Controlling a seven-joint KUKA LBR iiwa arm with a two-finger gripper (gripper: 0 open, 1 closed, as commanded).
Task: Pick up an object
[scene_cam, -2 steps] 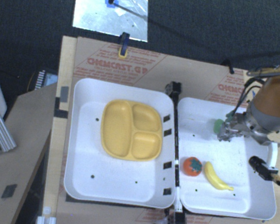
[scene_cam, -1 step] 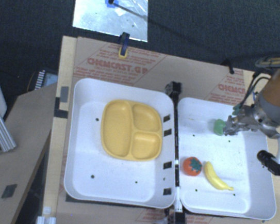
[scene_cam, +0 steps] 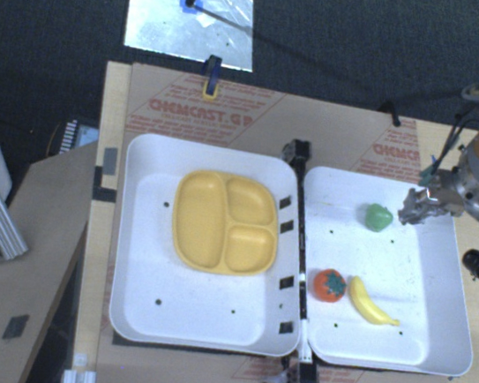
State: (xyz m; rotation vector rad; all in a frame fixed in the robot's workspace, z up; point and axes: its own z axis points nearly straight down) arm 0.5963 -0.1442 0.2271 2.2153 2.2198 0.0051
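While the gripper [scene_cam: 416, 206] hangs at the frame's right, just beside the green object [scene_cam: 379, 218], its grasp cannot be made out. Lower in that right bin [scene_cam: 445, 306] lie a tomato [scene_cam: 329, 285] and banana [scene_cam: 372, 304].

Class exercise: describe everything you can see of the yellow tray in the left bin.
The tray is a pale yellow, plastic-looking plate with rounded corners and three compartments: one long one on its left, two smaller ones on its right. It lies flat, slightly turned, near the middle of the left bin, resting on the bin's floor. Nothing lies in it.
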